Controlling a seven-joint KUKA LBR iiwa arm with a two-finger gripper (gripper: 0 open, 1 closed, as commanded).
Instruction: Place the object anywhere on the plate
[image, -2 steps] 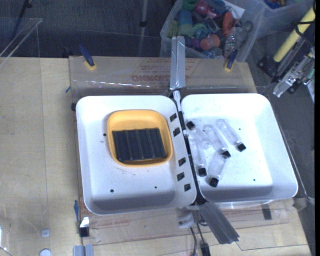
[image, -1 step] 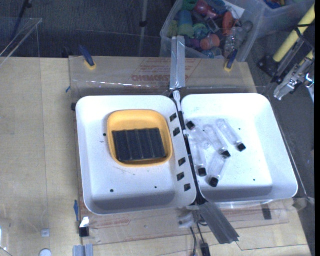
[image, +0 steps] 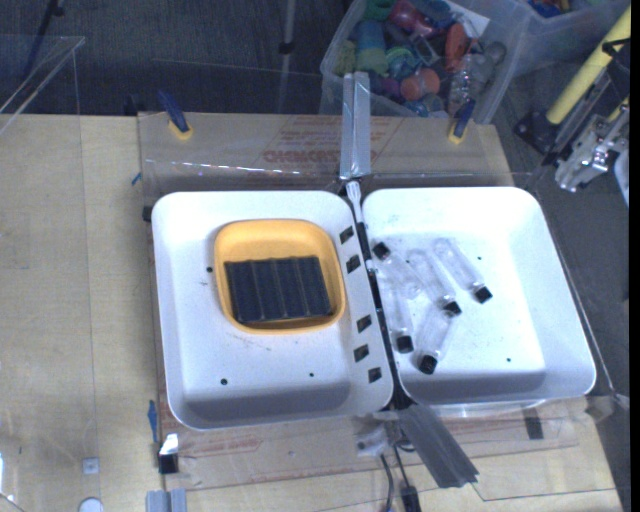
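Yellow plate (image: 277, 240) sitting centre-left of frame in left bin (image: 180, 300), dark ridged slab (image: 278, 289) lying across it. Clear black-capped vials (image: 440, 290) lying scattered right of centre, long axes mostly slanting. Jaw state: cannot tell.

Red print on the clear sheet (image: 300, 150), seemingly mirrored, unreadable.

Left bin (image: 185, 385) has a yellow plate (image: 232, 243) with a dark ribbed rectangular object (image: 277, 290) sitting flat on it. Right bin (image: 520, 370) holds a loose bunch of clear vials with black caps (image: 440, 290), near the divider.
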